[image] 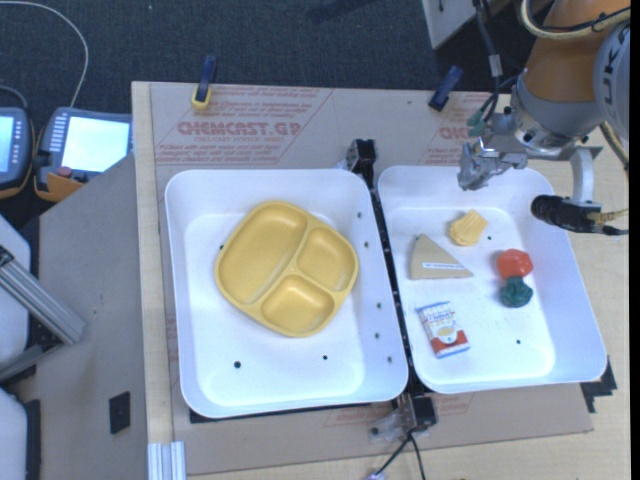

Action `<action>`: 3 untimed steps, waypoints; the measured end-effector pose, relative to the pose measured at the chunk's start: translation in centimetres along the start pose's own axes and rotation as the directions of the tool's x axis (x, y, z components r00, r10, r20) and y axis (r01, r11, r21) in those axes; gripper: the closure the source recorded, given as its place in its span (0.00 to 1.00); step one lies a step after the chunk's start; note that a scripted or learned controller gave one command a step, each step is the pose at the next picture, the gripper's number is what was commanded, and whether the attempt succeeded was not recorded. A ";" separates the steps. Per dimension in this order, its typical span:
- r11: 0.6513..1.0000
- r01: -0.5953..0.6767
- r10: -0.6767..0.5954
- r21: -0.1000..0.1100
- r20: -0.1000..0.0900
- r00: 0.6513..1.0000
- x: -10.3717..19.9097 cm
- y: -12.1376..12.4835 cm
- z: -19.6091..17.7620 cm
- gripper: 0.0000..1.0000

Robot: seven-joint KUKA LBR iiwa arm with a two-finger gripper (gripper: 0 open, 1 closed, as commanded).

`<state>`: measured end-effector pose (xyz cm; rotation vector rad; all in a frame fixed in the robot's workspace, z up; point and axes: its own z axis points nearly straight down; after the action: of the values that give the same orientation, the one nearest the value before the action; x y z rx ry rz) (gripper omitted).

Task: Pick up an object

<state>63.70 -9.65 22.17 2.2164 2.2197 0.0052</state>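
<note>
Two shallow white bins sit side by side on a brown bench board printed with red lettering. The left bin (190, 268) holds a yellow divided plate (288, 266), three compartments, lying flat near the bin's middle. The right bin (570, 348) holds five small items. A yellow corn-like piece (467, 228) lies toward the far side; just beside it, nearer the divider, is a tan wedge (435, 259) with a small label on its face. A red piece (514, 263) sits toward the right, with a dark green piece (516, 292) touching or very nearly touching it on the near side. A small red and white carton (443, 328) lies flat nearer the front, apart from the others. The arm enters from the right, its orange band visible at the upper corner. The gripper (474, 176) hangs over the far edge of the right bin, above and beyond the yellow corn-like piece. Whether it is apart or together cannot be determined from this angle; nothing is seen held in it. All five items rest on the bin floor. A blue clamp (204, 80) grips the board's far edge.
</note>
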 end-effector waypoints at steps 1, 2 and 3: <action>1.000 0.000 0.000 -0.002 0.000 1.000 0.0 0.2 -5.4 1.00; 1.000 0.002 -0.002 0.007 -0.002 1.000 5.1 1.3 -3.6 1.00; 1.000 0.004 -0.004 0.007 -0.002 1.000 11.3 2.0 -2.5 1.00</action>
<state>65.71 1.61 24.68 2.2167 2.2288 -0.0001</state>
